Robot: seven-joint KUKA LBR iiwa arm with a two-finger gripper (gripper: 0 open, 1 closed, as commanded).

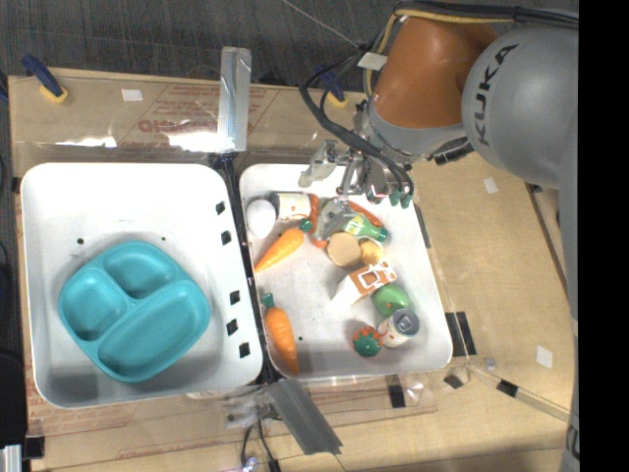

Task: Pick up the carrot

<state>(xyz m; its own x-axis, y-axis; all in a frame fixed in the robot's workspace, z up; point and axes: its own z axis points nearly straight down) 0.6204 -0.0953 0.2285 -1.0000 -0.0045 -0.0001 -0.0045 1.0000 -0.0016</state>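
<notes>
Carrot (279, 248) lies in right bin (432, 303); end effector (339, 212) just beside.

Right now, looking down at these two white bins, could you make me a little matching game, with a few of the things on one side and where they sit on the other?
Things:
1. teal plastic divided plate
2. orange carrot lying slantwise
3. second orange carrot
4. metal pincer

Places:
A. right bin, near its front left corner
B. left bin
C. over the back of the right bin
D. right bin, near its left wall, midway back

Pairs: 1-B, 2-D, 3-A, 4-C
</notes>
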